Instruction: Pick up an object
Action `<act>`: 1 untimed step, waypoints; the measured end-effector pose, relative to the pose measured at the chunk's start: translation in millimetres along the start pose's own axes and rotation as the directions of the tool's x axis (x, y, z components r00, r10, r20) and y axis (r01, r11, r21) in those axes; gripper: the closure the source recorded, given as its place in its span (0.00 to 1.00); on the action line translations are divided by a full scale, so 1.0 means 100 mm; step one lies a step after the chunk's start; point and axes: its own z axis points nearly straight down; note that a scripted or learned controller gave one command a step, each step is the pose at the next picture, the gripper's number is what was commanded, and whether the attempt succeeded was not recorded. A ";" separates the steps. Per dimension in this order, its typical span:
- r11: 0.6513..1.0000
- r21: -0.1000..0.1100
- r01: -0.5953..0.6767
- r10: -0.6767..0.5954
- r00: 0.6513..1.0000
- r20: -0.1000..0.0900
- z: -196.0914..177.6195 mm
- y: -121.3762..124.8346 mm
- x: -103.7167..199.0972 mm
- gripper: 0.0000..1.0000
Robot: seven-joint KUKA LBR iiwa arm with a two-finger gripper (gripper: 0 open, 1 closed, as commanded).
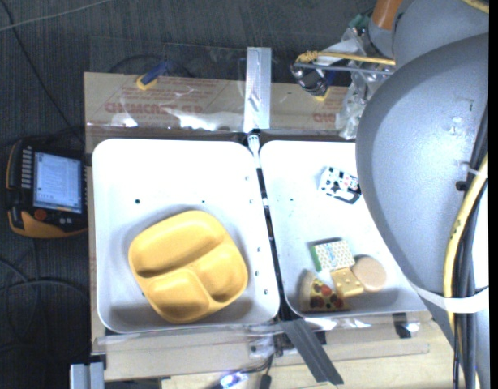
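The end effector [346, 75] hangs at about 1 o'clock, above the worktop's far edge beyond the right bin [294, 217]; whether its fingers are spread or pressed together I cannot tell, and nothing shows between them. In the left bin [111, 177] lies a smooth yellow moulded tray [186, 264]. The right bin holds a small black-and-white card [339, 184] at 12 o'clock and, at 6 o'clock, a dotted packet [334, 254], a tan round piece [369, 272] and a dark box [324, 293] clustered together
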 end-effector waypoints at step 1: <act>0.972 0.001 0.235 -0.235 0.972 0.000 -0.26 -0.30 0.11 1.00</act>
